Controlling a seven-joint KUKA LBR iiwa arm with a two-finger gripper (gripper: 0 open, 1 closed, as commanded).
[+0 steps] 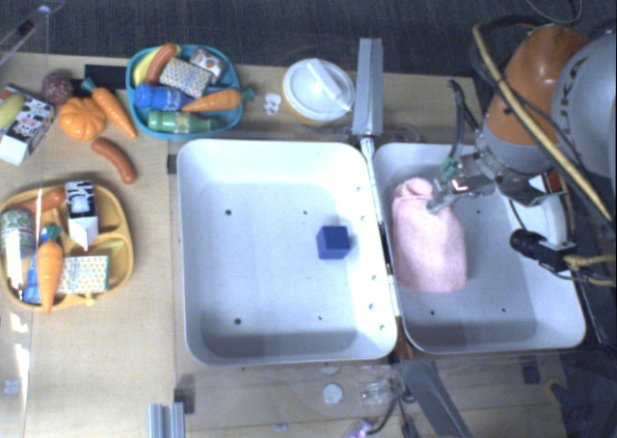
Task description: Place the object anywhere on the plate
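**Blue cube in the left bin, arm over the right bin**

The blue cube (334, 241) is seen lying on the floor of the left bin (241, 330), right of its centre and near the wall shared with the right bin (521, 325). Both bins are shallow and white, and are set side by side on a light wooden bench (154, 378); dark carpet is seen beyond the bench's far edge.

A pink cloth (427, 238) is spread in the left half of the right bin. The gripper (449, 189) is held over the far end of this cloth, with the grey arm (578, 108) and its orange band reaching in from the right. Whether the gripper is apart or together cannot be told at this angle.

The cube is well apart from the gripper, on the other side of the dividing walls, and nothing is touching it.

Behind the bins, a white lidded container (319, 90) and a blue bowl (183, 89) of toy food are placed. A yellow dish (66, 243) of toy food is set at the bench's left, with a toy pumpkin (80, 119) and loose toy carrots beside it.
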